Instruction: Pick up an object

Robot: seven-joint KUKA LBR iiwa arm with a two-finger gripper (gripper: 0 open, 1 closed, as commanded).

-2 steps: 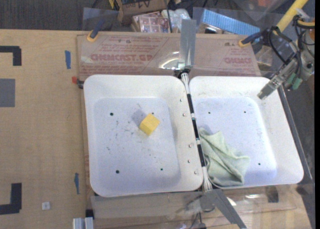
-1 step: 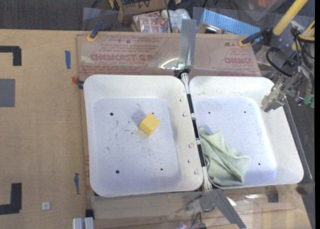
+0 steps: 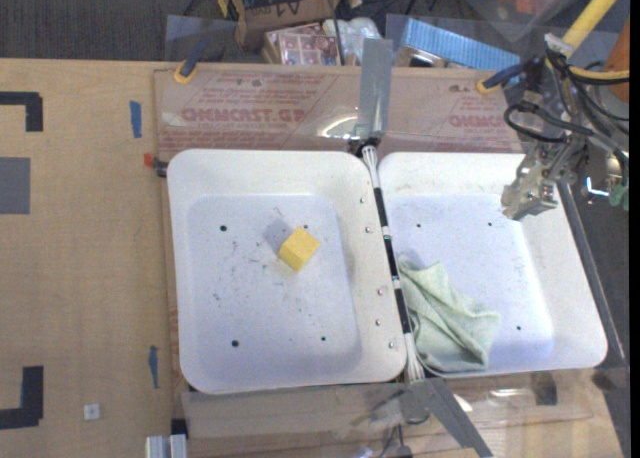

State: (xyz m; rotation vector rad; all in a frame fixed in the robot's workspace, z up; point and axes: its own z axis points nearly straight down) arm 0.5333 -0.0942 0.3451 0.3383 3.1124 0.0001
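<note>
I've got both bins under me from the overhead camera; the left bin (image 3: 200, 206) holds a small yellow block (image 3: 299, 249), sitting a little above the bin's middle, turned so one corner points down the view, with nothing touching it; dark specks and scuffs dot the floor around it. The right bin (image 3: 560, 316) has a pale green cloth (image 3: 447, 314) crumpled in its lower left corner, pressed against the wall it shares with the left bin, one edge riding up toward the divider (image 3: 385, 246); the rest of that floor is bare white.

The gripper (image 3: 528, 196) hangs at the upper right of the right bin, just inside its far edge, well apart from the cloth and further still from the block; it's a grey blur among cables (image 3: 555, 111), and I can't tell from here how the claw is set, so I won't call it; I see nothing carried beneath it.

Behind the bins a cardboard wall (image 3: 260, 111) with red lettering runs across, a grey strip (image 3: 373, 86) standing at its middle; wooden bench top (image 3: 70, 276) stretches off to the left, marked with black tape corners (image 3: 25, 111).
</note>
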